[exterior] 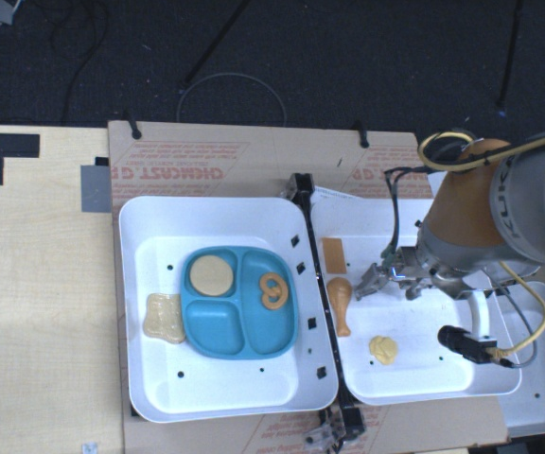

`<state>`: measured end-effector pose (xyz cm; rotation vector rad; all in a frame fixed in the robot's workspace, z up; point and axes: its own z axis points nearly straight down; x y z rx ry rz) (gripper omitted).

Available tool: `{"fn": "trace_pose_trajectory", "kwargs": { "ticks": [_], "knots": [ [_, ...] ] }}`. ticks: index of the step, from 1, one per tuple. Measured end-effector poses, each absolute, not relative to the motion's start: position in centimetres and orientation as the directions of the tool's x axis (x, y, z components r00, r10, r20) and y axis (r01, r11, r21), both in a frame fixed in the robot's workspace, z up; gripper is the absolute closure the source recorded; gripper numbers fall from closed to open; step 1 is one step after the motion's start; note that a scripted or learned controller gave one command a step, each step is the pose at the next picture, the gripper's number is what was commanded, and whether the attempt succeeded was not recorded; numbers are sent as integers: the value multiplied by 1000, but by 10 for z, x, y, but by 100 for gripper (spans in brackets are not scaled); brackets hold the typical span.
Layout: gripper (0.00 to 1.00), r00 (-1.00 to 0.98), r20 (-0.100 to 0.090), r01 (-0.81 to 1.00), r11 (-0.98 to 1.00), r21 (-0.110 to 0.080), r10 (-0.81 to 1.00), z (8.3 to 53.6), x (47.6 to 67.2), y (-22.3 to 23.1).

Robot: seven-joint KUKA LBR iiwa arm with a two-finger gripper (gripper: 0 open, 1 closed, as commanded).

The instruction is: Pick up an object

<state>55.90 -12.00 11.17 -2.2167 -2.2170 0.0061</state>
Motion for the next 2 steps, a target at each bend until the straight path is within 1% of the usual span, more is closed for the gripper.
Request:
{"fn": "trace_pose_trajectory", "kwargs": {
  "ticks": [1, 2],
  "knots": [
    [0, 4, -4, 1000, -4, -2, 1000, 87, 559, -122],
    [100, 9, 0, 1000, -9, -3, 1000, 98, 559, -122]
  ]
}}
